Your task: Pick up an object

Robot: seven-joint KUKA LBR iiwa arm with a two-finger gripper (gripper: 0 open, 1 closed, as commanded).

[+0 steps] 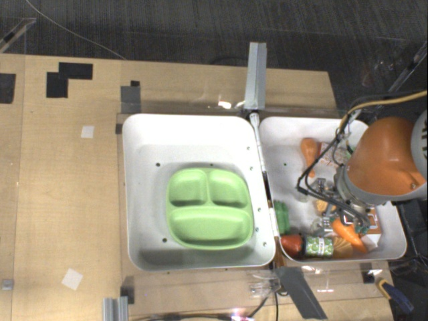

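Several small items crowd the near edge of the right bin (287, 179): a dark red piece (291, 245) in the near-left corner, a green-labelled can (319, 247) lying on its side just beside it, and an orange carrot-like piece (349, 233) slanting toward the near-right. A small green block (281, 216) sits against the bin's left wall, just above the red piece. Over this clutter hangs the arm's wrist, with its orange band (384, 159) and dark cables, and the gripper (341, 212) reaches down among the items near the carrot-like piece; whether it is wide, narrow or holding anything cannot be told, since the wrist covers it. Farther back lies another orange piece (309, 151), partly behind cables. In the left bin (144, 179), a green divided plate (208, 207) rests near the middle. Both bins stand on the wooden bench (60, 199).
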